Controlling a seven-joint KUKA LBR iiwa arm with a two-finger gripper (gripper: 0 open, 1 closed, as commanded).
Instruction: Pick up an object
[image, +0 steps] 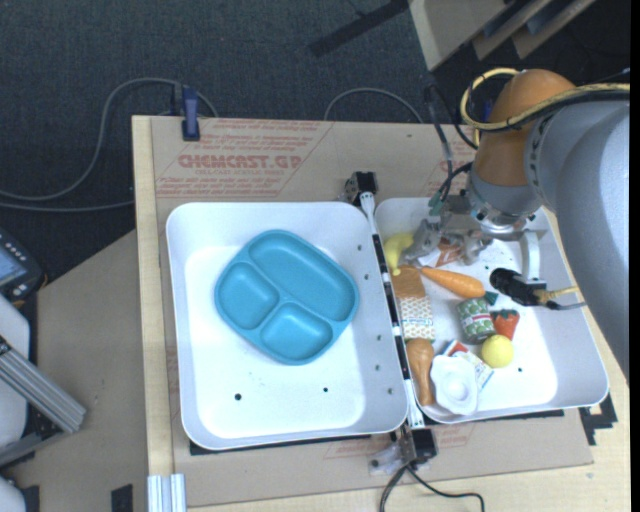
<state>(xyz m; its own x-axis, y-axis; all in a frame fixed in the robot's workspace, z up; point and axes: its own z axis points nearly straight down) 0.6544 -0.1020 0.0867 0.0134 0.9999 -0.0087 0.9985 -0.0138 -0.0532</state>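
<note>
Nearest us, at the front of the right bin (575, 385), sits a white round cup (455, 385). A yellow ball (496, 350) touches it on one side, and an orange piece (420, 362) lies along the dividing wall on the other. Just behind them a green can (474, 318) and a small red piece (507, 323) press together, with a patterned slab (412, 303) by the wall. At about the same depth, a blue divided plate (287, 297) lies in the left bin (190, 330), well apart from all this.

Farther back a carrot (452, 281) lies across the right bin, and beyond it a yellow piece (397, 246) rests against the wall. The gripper (447, 245) hangs low just behind the carrot, near the yellow piece. We cannot tell whether the pincer is wide or narrow, and we see nothing held in it.

We judge the carrot the likeliest target. It looks smooth and tapered, so a grip away from its middle could squeeze it out sideways. The crowding adds risk: a descent slightly off could land on top of the carrot, shove it into the can, or catch the slab as well. The yellow piece sits so close to the wall that the pincer might strike the rim instead of straddling it.
</note>
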